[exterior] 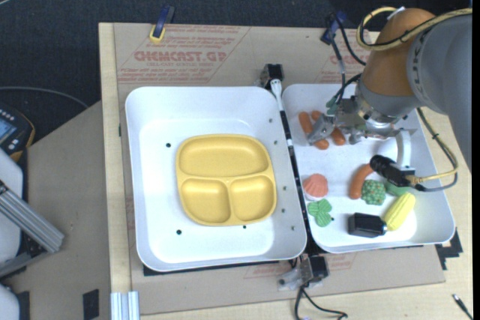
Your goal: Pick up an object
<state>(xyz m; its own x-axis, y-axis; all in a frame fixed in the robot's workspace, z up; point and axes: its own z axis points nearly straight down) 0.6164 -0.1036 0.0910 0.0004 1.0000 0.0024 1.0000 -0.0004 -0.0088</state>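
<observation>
My gripper (332, 130) is low in the right bin (427, 232), at its upper left part. Around it lie small orange carrot-like pieces: one to its left (305, 121), one just below it (322, 144) and one right under it (339, 136). I cannot tell whether any piece is held. Farther forward in the same bin lie a pink shell-shaped toy (316, 184), a green leafy toy (321, 212), an orange sausage (361, 179), a broccoli (373, 192), a yellow corn cob (400, 210) and a black block (365, 225).
The left bin (150, 161) holds a yellow divided plate (225, 178) in its middle. The two bins meet at a raised rim (289, 154) just left of the gripper. The grey arm with its orange band (394, 60) comes in from the upper right.
</observation>
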